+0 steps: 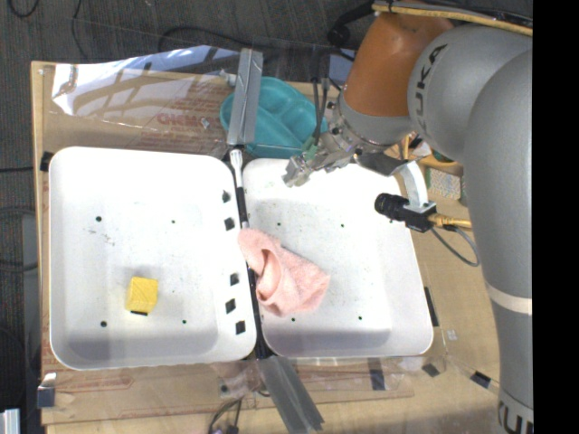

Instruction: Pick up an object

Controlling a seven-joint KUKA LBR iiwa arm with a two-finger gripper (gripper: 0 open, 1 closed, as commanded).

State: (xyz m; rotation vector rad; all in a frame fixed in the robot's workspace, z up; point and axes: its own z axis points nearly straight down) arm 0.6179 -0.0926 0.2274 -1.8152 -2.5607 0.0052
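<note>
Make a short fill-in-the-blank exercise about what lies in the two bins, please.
1. The small yellow block lies in the ____ white bin.
2. The crumpled pink cloth lies in the ____ white bin.
3. The teal plastic container sits ____ both bins.
4. The gripper hangs over the right bin's ____ edge.

Missing words: left; right; outside; far

text: "KU" of KUKA | on: arm [470, 80] (grey link, partly cut off)
</note>
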